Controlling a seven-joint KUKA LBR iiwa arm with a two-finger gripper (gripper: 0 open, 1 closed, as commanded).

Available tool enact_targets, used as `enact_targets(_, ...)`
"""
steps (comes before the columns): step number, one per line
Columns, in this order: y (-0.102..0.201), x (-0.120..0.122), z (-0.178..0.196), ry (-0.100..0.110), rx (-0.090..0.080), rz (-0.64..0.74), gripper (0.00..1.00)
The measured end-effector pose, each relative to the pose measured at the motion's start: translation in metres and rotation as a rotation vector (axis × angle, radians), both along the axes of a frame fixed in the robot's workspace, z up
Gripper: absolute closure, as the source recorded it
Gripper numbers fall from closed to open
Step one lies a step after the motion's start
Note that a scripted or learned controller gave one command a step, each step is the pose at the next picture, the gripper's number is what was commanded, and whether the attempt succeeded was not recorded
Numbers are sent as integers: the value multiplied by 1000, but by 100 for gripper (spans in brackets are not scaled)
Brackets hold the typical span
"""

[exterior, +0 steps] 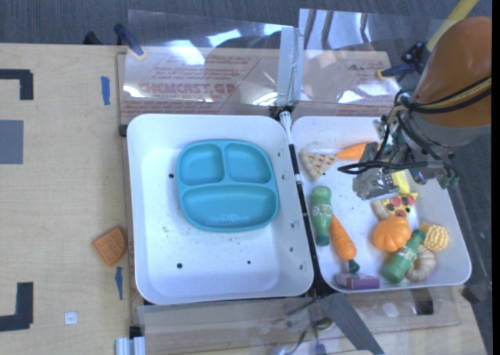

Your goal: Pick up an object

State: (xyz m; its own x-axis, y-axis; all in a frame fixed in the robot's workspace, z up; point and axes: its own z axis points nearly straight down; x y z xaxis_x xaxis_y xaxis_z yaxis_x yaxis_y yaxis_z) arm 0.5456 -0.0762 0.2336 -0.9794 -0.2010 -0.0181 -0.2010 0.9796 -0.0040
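1. The arm is hanging over the right bin (pixel 461 256), its gripper (pixel 376 184) sitting just above the toy pizza slice (pixel 394 206) — how wide the claw is standing, I cannot tell.
2. Just below the pizza slice, an orange pumpkin (pixel 391 233) is lying beside a corn cob (pixel 434 236).
3. Left of the pizza slice, a green bottle (pixel 321 213) and a carrot (pixel 341 239) are resting.
4. Further left, beyond the bins' shared edge, a blue divided plate (pixel 227 186) is sitting in the left bin (pixel 148 213).
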Motion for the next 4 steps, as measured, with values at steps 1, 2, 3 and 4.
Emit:
enact_targets(1, 41, 28, 48, 6, 7, -371, 100)
enact_targets(2, 41, 30, 59, -3, 7, -369, 100)
enact_targets(3, 42, 32, 71, -12, 8, -367, 100)
enact_targets(4, 46, -63, 63, 14, 7, -606, 100)
